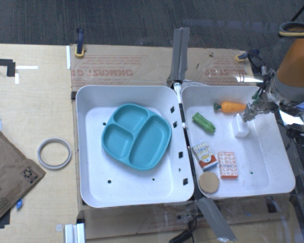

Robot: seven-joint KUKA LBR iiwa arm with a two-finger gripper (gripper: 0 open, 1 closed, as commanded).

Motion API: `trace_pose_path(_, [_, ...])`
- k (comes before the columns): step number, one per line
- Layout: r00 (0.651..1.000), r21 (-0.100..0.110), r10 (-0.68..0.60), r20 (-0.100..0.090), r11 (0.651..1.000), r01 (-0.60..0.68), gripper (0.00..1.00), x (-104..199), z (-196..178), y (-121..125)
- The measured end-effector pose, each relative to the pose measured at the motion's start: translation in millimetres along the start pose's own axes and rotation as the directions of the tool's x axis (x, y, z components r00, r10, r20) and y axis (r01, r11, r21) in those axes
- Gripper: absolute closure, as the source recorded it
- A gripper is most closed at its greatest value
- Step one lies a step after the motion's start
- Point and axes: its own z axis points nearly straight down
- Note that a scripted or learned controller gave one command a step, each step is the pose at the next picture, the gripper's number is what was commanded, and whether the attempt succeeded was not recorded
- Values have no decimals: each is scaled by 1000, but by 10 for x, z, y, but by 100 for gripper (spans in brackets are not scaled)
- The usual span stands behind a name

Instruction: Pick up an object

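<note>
The right bin [266, 153] holds an orange carrot [232, 107], a green vegetable [203, 123], a small white block [241, 129], two little printed boxes [204, 156] [228, 165] and a round brown disc [209, 183]. My gripper [249, 113] hangs over the bin's far right part, just right of the carrot and just above the white block. Nothing shows as held in it. The arm's orange band [295, 59] rises behind it at the right edge.
The left bin [82, 135] carries a blue divided plate [137, 135]. A roll of tape [54, 152] and a cardboard box [5, 173] lie on the bench to the left. A grey divider post [180, 52] stands between the bins at the back.
</note>
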Motion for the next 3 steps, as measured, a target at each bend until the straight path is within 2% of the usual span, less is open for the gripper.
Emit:
trace_pose_path(1, [1000, 0, 0, 1, 1000, 0, 100, -6, -85, 5])
trace_pose_path(2, [725, 17, 689, 5, 725, -689, 100, -27, 382, 207])
trace_pose_path(3, [614, 17, 790, 8, 613, -790, 100, 500, -271, 571])
